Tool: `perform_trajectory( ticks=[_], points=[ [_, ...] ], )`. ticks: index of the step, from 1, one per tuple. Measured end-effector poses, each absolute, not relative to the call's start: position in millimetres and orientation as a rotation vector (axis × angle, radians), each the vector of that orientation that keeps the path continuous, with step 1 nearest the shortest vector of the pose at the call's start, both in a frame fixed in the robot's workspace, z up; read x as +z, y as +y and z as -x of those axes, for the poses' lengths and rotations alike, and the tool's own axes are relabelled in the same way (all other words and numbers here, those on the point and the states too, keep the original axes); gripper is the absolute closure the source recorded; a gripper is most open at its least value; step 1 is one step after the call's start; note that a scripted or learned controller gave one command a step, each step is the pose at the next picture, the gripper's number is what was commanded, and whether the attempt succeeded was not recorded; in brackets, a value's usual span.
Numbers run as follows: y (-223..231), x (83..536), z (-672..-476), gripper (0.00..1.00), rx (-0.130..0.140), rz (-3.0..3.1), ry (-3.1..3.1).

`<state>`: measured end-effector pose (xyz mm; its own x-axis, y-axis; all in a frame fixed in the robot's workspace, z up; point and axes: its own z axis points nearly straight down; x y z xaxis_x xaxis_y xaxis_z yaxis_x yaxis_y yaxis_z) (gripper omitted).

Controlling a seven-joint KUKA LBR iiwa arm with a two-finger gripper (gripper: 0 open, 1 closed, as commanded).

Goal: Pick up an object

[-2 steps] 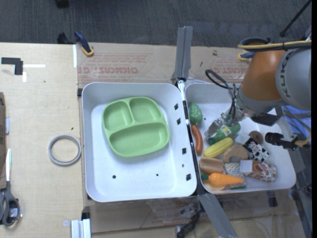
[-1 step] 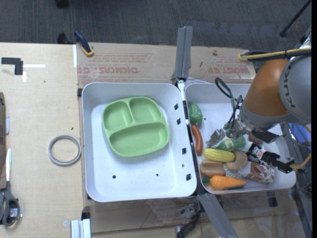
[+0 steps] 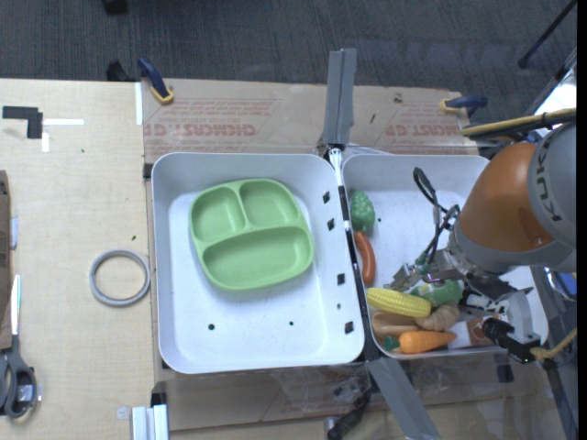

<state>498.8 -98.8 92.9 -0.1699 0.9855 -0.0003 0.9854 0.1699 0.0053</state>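
Spread or closed, it cannot be told: the gripper (image 3: 425,276) is seen low in the right bin (image 3: 413,161), its tip buried under the wrist and lost among the toy food. Just left of it and nearer lies the corn cob (image 3: 399,302), judged the likeliest target. A carrot (image 3: 425,341) is seen just near of the cob and a beige root (image 3: 442,317) at its right end. The cob is reckoned light, hollow plastic, stiff, and a little slippery on its rounded sides. A hold across its middle, square to its length, is advised, since a grip near either tapered end could squirt it out. A red pepper (image 3: 367,257) is noted farther left, by the bin wall
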Motion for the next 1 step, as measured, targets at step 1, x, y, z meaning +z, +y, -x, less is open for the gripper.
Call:
perform_trajectory(
  ticks=[1],
  points=[
    [-145.0, 91.3, -485.6, 0.0, 0.001, -1.608, 2.698]
  ],
)
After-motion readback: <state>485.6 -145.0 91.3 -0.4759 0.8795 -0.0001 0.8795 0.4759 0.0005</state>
